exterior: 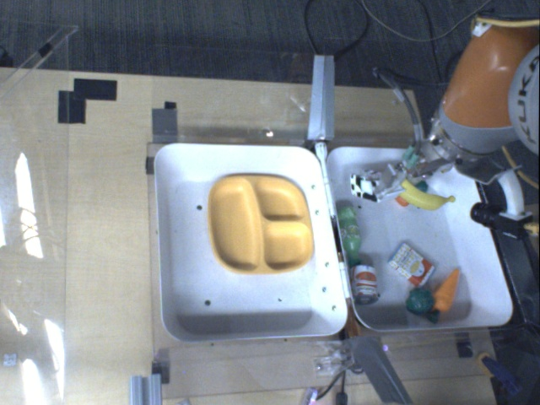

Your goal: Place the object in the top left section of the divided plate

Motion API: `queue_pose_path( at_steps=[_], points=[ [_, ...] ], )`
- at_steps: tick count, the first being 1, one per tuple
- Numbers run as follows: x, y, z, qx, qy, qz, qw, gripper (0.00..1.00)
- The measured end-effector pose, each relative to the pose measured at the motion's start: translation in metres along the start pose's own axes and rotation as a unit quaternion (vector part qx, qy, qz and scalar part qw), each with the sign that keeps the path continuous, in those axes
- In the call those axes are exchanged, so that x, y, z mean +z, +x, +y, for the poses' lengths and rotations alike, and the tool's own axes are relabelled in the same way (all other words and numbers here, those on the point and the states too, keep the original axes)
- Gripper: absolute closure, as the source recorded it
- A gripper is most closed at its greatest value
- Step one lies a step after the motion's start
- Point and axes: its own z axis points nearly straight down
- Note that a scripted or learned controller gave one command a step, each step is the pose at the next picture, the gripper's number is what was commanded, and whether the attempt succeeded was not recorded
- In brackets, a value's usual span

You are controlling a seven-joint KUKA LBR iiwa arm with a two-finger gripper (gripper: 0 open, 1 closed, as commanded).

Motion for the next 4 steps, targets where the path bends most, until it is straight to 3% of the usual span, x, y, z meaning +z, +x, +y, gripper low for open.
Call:
queue_pose_path(
  at_steps=[1, 2, 3, 4],
  points=[
    [-0.011, 0.064, 0.047, -0.037, -0.002, -0.002, 0.9993, 1.0],
    [0.009, 0.115, 0.086, -0.003, -0.001, 0.001, 1.0, 1.0],
    [0.03, 0.08, 0.045, -0.119, 0.0, 0.001, 0.9929, 1.0],
    [0.041, 0.057, -0.011, -0.043, 0.0, 0.001, 0.9991, 1.0]
  ],
)
